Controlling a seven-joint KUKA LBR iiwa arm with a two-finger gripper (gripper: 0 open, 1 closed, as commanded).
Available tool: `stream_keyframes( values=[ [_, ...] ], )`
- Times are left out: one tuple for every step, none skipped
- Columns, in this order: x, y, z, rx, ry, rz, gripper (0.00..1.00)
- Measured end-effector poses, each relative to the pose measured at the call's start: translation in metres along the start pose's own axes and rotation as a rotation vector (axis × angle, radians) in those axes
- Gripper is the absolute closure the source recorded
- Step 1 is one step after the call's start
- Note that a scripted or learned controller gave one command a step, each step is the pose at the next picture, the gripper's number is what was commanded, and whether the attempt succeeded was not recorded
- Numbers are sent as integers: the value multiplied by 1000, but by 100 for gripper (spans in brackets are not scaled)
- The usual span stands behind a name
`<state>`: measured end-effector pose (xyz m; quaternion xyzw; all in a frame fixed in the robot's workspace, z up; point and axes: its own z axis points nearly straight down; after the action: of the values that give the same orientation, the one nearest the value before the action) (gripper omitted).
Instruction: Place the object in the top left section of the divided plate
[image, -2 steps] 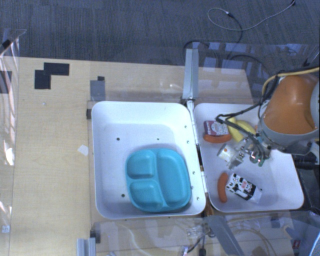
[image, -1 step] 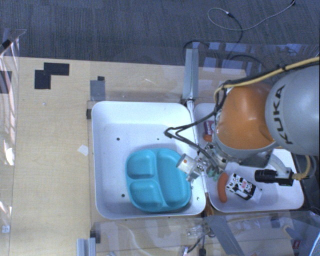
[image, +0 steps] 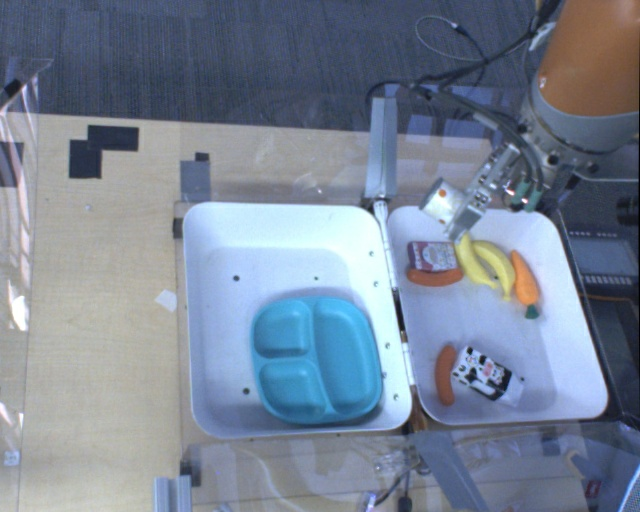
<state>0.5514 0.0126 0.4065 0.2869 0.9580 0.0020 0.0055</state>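
Observation:
A blue divided plate (image: 316, 358) lies in the left bin (image: 220, 300), toward its front; its top left section (image: 281, 331) holds nothing. My gripper (image: 455, 218) hangs over the back left part of the right bin (image: 570, 330), just above a yellow banana (image: 484, 262) and a maroon packet (image: 433, 256). I see nothing held in it. An orange sausage (image: 434, 278) lies right under the packet, and an orange carrot (image: 524, 280) lies to the banana's right.
Nearer the front of the right bin lie a second sausage (image: 444, 374) and a black-and-white carton (image: 484, 375). A metal post (image: 381, 145) stands behind the divider between the bins. Cables loop above the arm at the back.

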Motion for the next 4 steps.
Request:
stream_keyframes(
  values=[
    [18, -3, 125, 4, 5, 239, 100],
    [61, -7, 201, 4, 6, 100, 100],
    [-64, 23, 80, 1, 1, 170, 100],
    [-41, -24, 222, 6, 5, 299, 100]
  ],
)
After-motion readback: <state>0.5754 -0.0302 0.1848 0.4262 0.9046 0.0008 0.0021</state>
